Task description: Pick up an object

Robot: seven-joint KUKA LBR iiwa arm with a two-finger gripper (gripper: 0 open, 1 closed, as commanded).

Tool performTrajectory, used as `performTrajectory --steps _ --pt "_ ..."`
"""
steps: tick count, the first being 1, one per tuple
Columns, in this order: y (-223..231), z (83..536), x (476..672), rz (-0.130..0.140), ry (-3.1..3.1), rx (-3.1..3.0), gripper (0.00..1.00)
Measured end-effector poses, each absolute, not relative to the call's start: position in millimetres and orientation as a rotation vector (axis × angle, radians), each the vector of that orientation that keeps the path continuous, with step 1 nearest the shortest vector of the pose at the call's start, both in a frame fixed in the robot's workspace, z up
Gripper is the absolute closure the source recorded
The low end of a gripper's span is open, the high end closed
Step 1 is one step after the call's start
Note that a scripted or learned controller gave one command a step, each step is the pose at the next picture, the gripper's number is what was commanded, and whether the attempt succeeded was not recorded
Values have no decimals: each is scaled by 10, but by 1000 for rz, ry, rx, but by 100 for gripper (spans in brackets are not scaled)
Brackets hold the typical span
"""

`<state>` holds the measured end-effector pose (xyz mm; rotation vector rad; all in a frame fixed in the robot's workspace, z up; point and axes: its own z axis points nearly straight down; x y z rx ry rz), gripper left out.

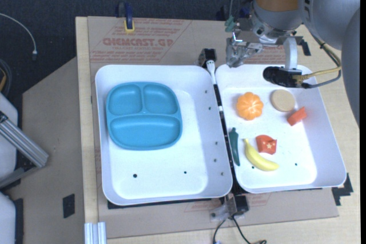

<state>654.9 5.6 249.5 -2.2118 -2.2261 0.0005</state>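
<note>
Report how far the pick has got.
Done: nothing lifted yet; the orange, banana and other items lie in the right bin. In hand: the hand hangs over that bin's far left corner. Left: descend, grasp something, lift.

Bins [200, 140]: glossy white plastic. Plate [144, 115]: smooth blue plastic. Tabletop [86, 123]: matt brown cardboard. Banana [260, 159]: smooth yellow plastic.

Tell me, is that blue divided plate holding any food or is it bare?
Bare. The blue three-compartment plastic plate lies flat in the left white bin, and all three of its sections show only plain blue.
</note>
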Motion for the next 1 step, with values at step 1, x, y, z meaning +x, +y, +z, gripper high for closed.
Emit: performTrajectory --steps 1 --pt "533 2476 6577 -2 -2227 -2215 100"
